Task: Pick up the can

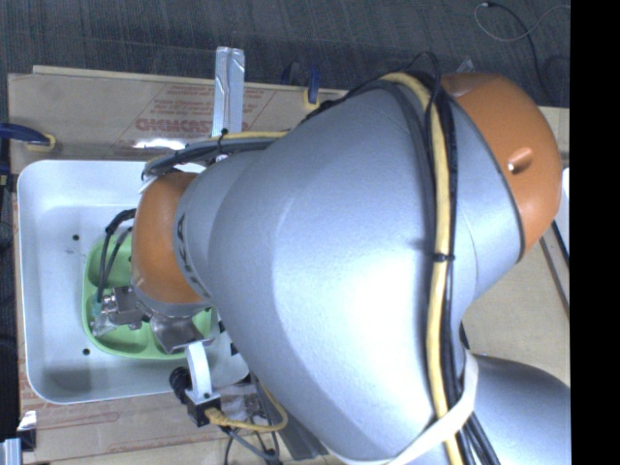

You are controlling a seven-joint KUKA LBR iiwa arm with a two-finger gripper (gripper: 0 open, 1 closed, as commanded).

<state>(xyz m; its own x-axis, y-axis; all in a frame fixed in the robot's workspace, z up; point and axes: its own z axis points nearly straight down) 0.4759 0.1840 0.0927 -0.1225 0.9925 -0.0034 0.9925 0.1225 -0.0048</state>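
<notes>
- One arm (387,260) fills most of the camera view, reaching from the right down into the left white bin (48,260).
- Its gripper (131,308) sits low over a green object (102,332) near the middle of that bin; metal parts of the wrist show there, under the orange band (160,245).
- Whether the jaws are released or clenched I cannot tell, since the wrist hides them.
- That green thing may be the can, or a dish under it; the arm covers too much to say, and no clear can shape is visible.
- To do this step well, the program should centre the jaws on the target's body before closing, then lift straight up, so the thing is not knocked aside.
- Open room lies to the left and near side of the bin floor, bare and white.
- Bin walls rise on the left and near edges, so sideways travel should wait until the load is above the rim.
- Cardboard (174,109) lies beyond the far edge.
</notes>
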